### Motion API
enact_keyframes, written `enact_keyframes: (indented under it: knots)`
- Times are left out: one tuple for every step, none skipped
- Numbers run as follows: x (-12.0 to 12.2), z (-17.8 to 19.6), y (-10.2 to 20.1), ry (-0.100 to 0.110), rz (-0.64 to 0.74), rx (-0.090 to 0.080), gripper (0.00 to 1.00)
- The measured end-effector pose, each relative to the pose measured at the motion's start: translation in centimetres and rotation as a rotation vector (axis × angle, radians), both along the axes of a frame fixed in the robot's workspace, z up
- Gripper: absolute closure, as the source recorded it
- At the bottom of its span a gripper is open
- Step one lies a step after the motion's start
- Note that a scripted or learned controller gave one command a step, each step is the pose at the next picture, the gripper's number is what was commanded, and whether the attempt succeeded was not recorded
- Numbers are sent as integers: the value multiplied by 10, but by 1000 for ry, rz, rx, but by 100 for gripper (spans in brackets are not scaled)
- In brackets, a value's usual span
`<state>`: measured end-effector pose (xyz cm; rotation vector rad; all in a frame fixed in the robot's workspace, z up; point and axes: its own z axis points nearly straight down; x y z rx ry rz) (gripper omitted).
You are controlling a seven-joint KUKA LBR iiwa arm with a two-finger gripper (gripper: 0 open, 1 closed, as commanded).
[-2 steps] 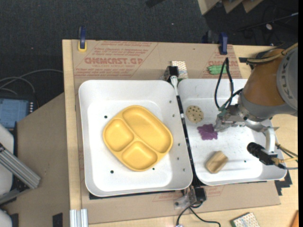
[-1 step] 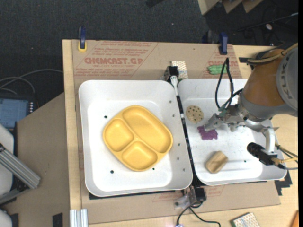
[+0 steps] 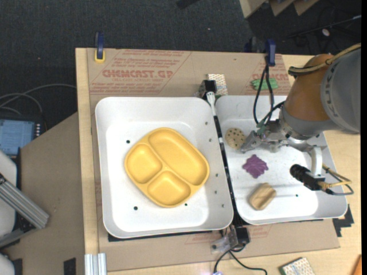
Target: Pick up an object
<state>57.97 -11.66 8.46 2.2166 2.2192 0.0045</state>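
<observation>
- Since the arm (image 3: 321,96) enters from the right and hangs low across the right bin (image 3: 298,211), a blind descent risks hitting the divider between bins or landing on bare floor.
- Left bin (image 3: 109,153) holds a yellow divided plate (image 3: 166,166), well apart from the end effector; too wide and shallow for an easy grip, judging by its form.
- End effector (image 3: 258,139) sits at the right bin's far-left part, pointing left; open or closed, cannot tell.
- Tan block (image 3: 262,197), near edge: likely to slide off if nudged.
- Purple piece (image 3: 255,165), just near of the end effector: flat, could slip out.
- Speckled cookie (image 3: 234,137), just left of it: may get pushed into the wall.
</observation>
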Motion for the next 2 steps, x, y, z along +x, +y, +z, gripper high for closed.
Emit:
enact_keyframes:
  knots:
    - [-64,0,14,13,-3,4,0]
    - [-60,11,12,2,-4,-1,100]
